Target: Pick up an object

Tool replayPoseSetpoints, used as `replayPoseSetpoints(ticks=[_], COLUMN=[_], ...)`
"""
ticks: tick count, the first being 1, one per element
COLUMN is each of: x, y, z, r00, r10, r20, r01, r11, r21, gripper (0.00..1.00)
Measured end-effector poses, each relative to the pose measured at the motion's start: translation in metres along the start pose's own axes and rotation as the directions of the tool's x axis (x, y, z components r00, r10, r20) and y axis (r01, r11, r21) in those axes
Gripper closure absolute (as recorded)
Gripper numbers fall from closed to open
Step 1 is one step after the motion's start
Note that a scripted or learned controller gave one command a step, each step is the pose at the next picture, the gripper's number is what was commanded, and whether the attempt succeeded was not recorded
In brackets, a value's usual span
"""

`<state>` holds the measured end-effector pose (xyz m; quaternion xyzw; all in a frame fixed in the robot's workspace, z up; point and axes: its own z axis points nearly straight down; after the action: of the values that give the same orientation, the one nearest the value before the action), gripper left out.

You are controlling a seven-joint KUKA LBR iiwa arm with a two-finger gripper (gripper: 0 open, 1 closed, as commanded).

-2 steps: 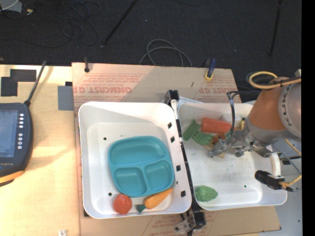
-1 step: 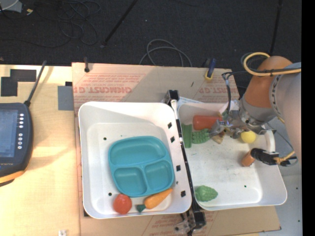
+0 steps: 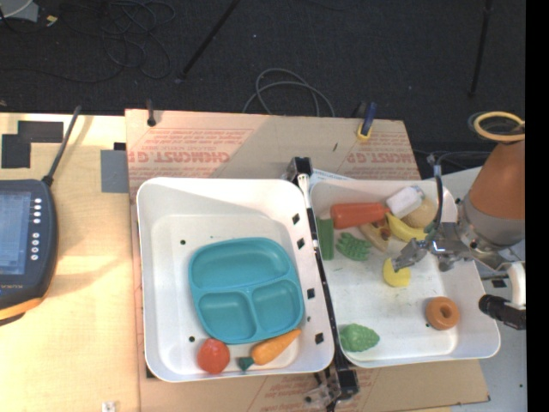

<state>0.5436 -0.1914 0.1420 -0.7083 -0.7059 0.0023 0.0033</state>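
Note:
The right bin [image 3: 480,346] holds several toy foods. Among them are a red block [image 3: 358,215], a white piece [image 3: 403,201], a yellow banana [image 3: 405,228], a green leafy piece [image 3: 352,247] and a green bar [image 3: 324,237]. A small yellow piece [image 3: 395,274], a brown donut [image 3: 442,313] and a green lettuce piece [image 3: 358,338] lie there too. My gripper [image 3: 411,254] reaches in from the right and sits low over the bin's middle. It is just above and right of the small yellow piece, close to or touching it.
The left bin [image 3: 163,230] holds a teal divided plate [image 3: 249,288], a red tomato [image 3: 213,355] and an orange carrot [image 3: 276,347] near its front wall. A black divider [image 3: 310,264] runs between the bins. A handheld pendant [image 3: 21,239] lies at far left.

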Motion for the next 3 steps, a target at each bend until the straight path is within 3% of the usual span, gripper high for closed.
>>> replayPoseSetpoints(ticks=[1,2,3], x=[0.028,0.020,0.022], y=[0.051,0.102,0.050], z=[0.060,0.057,0.037], r00=[1.000,1.000,1.000], r10=[-0.007,-0.007,-0.004], r20=[0.000,0.000,-0.001], r01=[0.007,0.007,0.004], r11=[1.000,1.000,1.000], r21=[-0.001,-0.004,0.000], gripper=[0.00,0.00,0.00])
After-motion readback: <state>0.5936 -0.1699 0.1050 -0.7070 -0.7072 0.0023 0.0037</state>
